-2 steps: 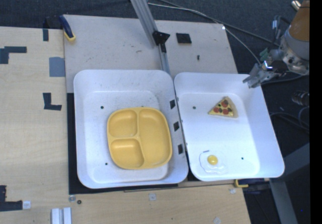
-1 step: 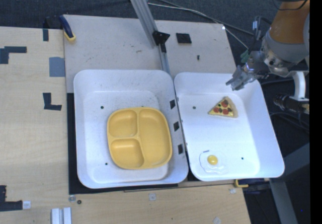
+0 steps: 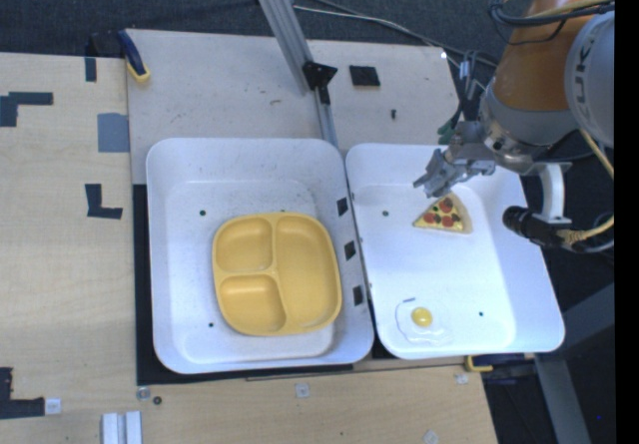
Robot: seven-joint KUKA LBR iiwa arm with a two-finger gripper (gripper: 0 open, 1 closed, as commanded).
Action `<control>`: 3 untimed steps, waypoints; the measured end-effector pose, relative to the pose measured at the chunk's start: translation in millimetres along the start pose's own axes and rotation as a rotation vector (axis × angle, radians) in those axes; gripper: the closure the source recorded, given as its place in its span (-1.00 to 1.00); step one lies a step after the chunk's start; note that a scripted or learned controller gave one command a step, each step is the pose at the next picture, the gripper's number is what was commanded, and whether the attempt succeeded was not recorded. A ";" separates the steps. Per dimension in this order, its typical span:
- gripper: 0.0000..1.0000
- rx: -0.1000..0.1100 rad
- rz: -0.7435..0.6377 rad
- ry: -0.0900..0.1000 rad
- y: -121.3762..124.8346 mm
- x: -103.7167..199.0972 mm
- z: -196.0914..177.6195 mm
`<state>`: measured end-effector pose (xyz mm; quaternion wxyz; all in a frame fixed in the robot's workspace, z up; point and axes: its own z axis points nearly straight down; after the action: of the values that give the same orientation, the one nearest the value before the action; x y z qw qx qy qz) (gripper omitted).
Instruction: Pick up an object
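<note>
A toy pizza slice (image 3: 444, 217) lies flat in the right bin (image 3: 499, 262), near its back half. A toy fried egg (image 3: 420, 319) rests at that bin's front edge. My gripper (image 3: 440, 180) hangs just above the pizza slice's tip, its grey fingers pointing down and left, apart from the slice. Nothing shows between the fingers. The arm with its orange band (image 3: 544, 43) comes in from the upper right.
The left bin (image 3: 175, 232) holds a yellow three-compartment plate (image 3: 277, 272). A grey metal pole (image 3: 285, 13) slants down to the gap between the bins at the back. Bare white floor lies between the pizza slice and the egg.
</note>
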<state>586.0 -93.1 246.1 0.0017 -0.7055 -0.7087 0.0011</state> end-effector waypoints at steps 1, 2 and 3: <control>1.00 0.000 0.000 0.000 -21.3 45.7 8.3; 1.00 0.000 -0.001 0.000 -38.0 90.6 10.3; 1.00 0.000 -0.001 0.000 -45.9 140.0 25.9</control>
<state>539.3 46.7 220.5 0.0017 -0.7051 -0.7091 0.0012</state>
